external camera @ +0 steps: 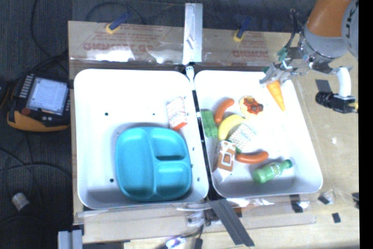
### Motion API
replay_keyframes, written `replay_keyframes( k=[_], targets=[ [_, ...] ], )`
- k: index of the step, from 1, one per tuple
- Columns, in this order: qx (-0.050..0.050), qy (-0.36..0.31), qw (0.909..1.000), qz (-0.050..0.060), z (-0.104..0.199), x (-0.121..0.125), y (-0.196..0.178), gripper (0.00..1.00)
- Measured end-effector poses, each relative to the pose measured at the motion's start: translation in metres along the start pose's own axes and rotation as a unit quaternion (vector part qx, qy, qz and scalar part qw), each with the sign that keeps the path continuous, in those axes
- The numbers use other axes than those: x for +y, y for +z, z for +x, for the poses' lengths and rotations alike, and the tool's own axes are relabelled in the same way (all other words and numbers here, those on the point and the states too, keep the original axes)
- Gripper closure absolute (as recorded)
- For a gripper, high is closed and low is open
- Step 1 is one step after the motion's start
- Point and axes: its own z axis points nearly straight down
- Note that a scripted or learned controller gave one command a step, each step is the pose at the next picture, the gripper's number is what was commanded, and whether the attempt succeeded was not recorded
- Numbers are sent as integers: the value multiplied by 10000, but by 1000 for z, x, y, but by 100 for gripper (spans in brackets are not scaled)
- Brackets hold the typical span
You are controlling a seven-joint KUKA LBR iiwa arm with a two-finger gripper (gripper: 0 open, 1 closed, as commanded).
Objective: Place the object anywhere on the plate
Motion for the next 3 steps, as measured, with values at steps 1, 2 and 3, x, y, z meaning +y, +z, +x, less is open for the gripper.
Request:
replay_keyframes(
  k=[1,2,3],
  targets=[
    [1,1,10000,-1,0,0,0,0],
    [-15,-6,10000,5,0,0,-9,100],
    [-17,-6,10000,5,0,0,-9,0]
  ],
)
